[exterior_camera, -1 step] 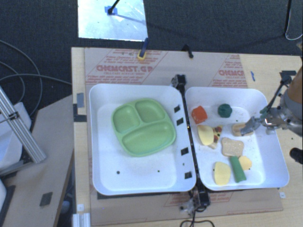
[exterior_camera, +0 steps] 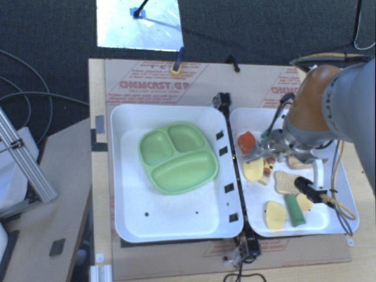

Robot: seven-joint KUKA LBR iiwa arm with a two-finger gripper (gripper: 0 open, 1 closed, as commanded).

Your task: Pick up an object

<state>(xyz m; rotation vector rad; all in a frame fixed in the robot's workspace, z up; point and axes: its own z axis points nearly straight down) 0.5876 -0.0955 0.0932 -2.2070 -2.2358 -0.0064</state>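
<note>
A: Looking down on the right bin point(exterior_camera: 341, 225): the tool point(exterior_camera: 254, 155) sits low over its left part, between a red piece point(exterior_camera: 246, 140) and a pale yellow piece point(exterior_camera: 253, 171). How wide it stands and whether it grips anything — cannot tell; the metal parts blur together there.

B: Other items in that bin?

A: A green stick point(exterior_camera: 295, 209) near the front, long axis running from back-left to front-right. A yellow wedge point(exterior_camera: 274, 215) just beside it on the left, a tan slice point(exterior_camera: 285, 183) behind it. A small striped item by the pale yellow piece is too small to make out.

B: Left bin point(exterior_camera: 126, 216)?

A: A green divided plate point(exterior_camera: 178, 157), three compartments, tilted so the largest compartment faces front-right.

B: Any writing?

A: Red print on the cardboard sheet point(exterior_camera: 153, 84) under the bins, too blurred to read. The grey arm point(exterior_camera: 346, 107) with its orange band covers the sheet's right end and part of the bin's back edge.
</note>
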